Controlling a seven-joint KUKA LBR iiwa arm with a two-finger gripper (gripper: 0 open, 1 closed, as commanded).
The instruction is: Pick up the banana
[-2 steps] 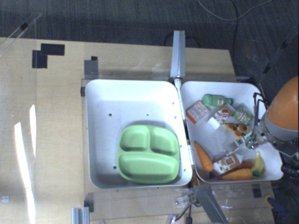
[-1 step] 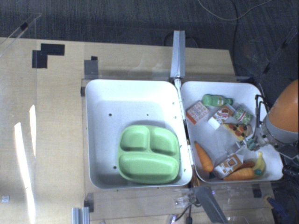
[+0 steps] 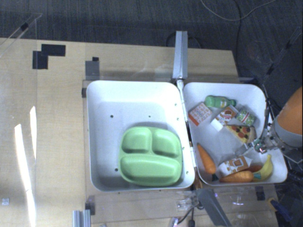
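A: Where's the banana (image 3: 268, 167)?

B: In the right bin (image 3: 258, 92), at that bin's near right corner. It lies against the right wall, curved, long axis running from the near corner up toward the far side and leaning a little right. Its upper tip points toward the wrist; the lower end sits by a small green-blue bit at the near wall.

A: And the claw (image 3: 258, 146)?

B: Just above the banana's upper tip, by the bin's right wall. The arm (image 3: 291, 119) comes in over that wall, orange band showing. Whether the claw is open or closed, I cannot tell: it is small and blurred, with a glint of green at it. I see nothing between its parts, and I cannot say it touches the banana.

A: So the banana lies nearer than the claw?

B: Yes, just beside it, on the near side and slightly right.

A: What else is in that bin?

B: Left of the banana, along the near wall, an orange carrot (image 3: 236, 176) with a white carton (image 3: 235, 164) just behind it. A second carrot (image 3: 206, 159) lies toward the bin's left wall. Farther back, a pizza slice (image 3: 241, 132), a red and white box (image 3: 200, 113), another packet (image 3: 226, 115), a green can (image 3: 245, 116), and a green bottle (image 3: 219, 101) near the far wall.

A: And the left bin (image 3: 104, 108)?

B: It holds a green divided tray (image 3: 151, 156), upside toward the near side.
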